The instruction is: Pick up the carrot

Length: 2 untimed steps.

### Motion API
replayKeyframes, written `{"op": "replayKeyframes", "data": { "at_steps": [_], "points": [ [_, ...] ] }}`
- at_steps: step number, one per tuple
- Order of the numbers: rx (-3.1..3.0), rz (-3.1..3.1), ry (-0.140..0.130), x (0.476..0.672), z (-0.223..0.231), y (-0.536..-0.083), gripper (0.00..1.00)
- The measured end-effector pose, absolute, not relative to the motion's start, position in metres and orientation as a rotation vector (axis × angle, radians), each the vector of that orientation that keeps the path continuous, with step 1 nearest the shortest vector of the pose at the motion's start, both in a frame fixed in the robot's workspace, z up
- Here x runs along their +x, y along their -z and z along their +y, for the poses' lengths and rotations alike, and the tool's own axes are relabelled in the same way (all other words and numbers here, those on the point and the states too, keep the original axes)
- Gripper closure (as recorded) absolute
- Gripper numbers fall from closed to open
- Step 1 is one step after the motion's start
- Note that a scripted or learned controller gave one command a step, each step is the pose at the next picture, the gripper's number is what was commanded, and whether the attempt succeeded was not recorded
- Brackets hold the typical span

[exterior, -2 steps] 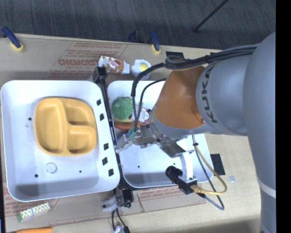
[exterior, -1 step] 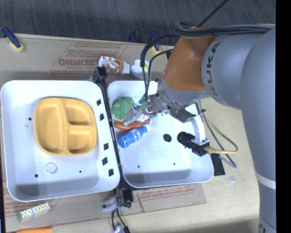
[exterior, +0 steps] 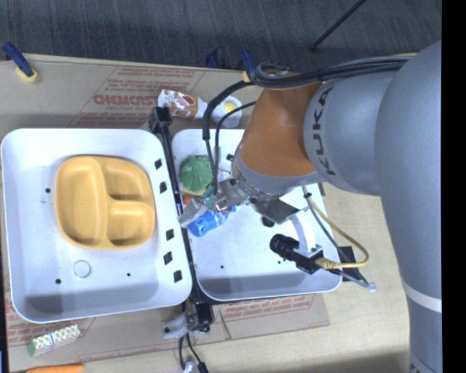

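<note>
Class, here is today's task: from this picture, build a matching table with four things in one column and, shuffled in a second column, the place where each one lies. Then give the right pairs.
Things:
1. yellow plate
2. green vegetable
3. blue clamp
4. small packet

Places:
A. outside the bins, near the view's bottom edge
B. in the view's right bin
C. in the view's left bin
D. at the far left corner of the board

Pairs: 1-C, 2-B, 3-D, 4-A.
</note>
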<state>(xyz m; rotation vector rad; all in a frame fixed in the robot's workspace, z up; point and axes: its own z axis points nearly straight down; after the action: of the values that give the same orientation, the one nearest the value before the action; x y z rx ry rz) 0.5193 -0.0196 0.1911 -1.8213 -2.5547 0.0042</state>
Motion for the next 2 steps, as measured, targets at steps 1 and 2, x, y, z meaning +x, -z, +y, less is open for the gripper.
{"op": "replayKeyframes", "data": {
  "at_steps": [1,2],
  "points": [
    [-1.120,-2.931,-0.003,0.499,-0.027,-0.192,0.00],
    [-1.430,-2.798,-0.002,0.583,-0.122,-0.240,0.00]
  ]
}}
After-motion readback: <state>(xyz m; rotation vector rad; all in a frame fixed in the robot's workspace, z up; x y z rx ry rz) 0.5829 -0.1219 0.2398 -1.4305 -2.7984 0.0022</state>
